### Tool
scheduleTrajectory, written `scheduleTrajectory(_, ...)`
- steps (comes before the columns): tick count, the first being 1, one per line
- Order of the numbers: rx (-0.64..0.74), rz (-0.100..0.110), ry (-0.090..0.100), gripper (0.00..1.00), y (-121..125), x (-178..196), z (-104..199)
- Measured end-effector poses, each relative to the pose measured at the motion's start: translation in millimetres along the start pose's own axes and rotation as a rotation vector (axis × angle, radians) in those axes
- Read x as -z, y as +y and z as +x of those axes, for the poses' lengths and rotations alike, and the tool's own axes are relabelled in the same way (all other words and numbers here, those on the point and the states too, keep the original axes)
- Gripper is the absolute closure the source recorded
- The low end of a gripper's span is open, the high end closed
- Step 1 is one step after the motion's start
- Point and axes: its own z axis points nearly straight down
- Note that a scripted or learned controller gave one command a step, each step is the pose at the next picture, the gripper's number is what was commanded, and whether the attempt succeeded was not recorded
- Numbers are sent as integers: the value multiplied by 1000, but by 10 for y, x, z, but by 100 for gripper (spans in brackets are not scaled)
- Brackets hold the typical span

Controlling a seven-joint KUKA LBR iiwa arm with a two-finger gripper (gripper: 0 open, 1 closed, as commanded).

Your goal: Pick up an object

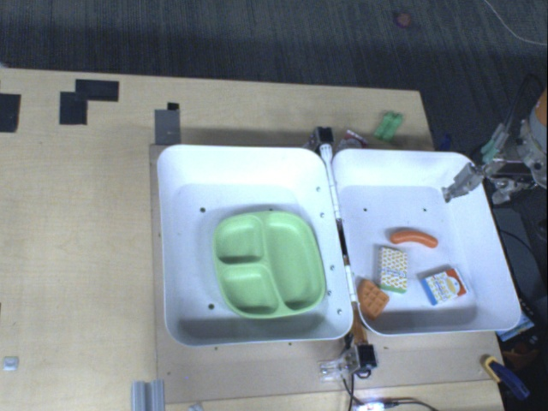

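Observation:
The right bin [428,197] holds an orange sausage [414,238], a small box with a dotted pattern [393,269], a blue and orange carton [443,285] and a brown waffle piece [372,297] in its near left corner. My gripper [475,193] hangs over the bin's far right corner, open, with nothing between its fingers. It is well above and to the right of the sausage, apart from all the objects.
The left bin [184,229] holds a green divided plate [269,262]. A green object [389,126] lies on the bench behind the bins. A ridge [336,221] separates the two bins. Black markers sit on the bench at far left.

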Motion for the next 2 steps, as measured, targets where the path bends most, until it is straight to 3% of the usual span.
scheduleTrajectory(1,-2,1,0,0,-253,-1729,-36)
scheduleTrajectory(2,-1,-4,0,100,-234,-1616,-31)
